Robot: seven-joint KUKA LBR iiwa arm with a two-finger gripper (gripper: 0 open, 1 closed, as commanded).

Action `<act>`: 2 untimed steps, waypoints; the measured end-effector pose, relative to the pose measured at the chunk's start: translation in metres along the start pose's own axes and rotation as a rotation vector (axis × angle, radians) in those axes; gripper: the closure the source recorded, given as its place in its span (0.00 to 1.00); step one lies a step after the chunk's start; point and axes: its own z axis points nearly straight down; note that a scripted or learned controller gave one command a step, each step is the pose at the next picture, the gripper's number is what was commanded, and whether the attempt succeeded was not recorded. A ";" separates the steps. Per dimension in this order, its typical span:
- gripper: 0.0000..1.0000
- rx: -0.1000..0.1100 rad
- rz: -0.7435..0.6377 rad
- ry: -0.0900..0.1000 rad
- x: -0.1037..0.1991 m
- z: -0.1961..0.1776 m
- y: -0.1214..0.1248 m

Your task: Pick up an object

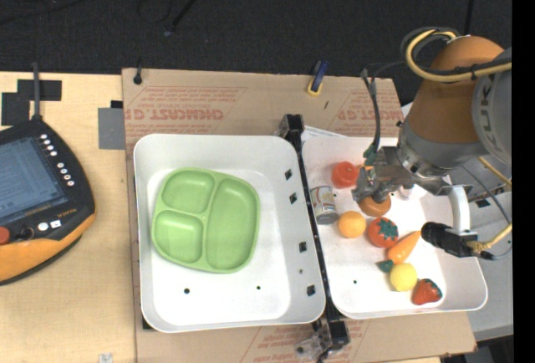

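Observation:
The right bin point(468, 290) holds several toy foods: a red round fruit point(343, 175), an orange ball point(351, 225), a red tomato with a green top point(383, 232), a carrot point(405, 246), a yellow lemon point(402, 277) and a strawberry point(426, 292). A small grey can point(323, 204) lies near the bin's left wall. My gripper point(373, 184) hangs low in the upper part of this bin, just right of the red fruit. Directly below it sits a brownish-orange piece point(375, 205), partly hidden by the gripper.
The left bin point(167, 303) carries a green divided plate point(206, 219). A black divider point(305, 219) runs between the bins. A teach pendant point(38, 194) lies at the far left of the bench. The arm's grey and orange body point(451, 115) covers the right bin's far right corner.

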 end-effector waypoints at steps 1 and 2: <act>1.00 -0.001 -0.002 0.001 0.057 -0.011 -0.020; 1.00 0.001 0.001 -0.001 0.097 -0.008 -0.036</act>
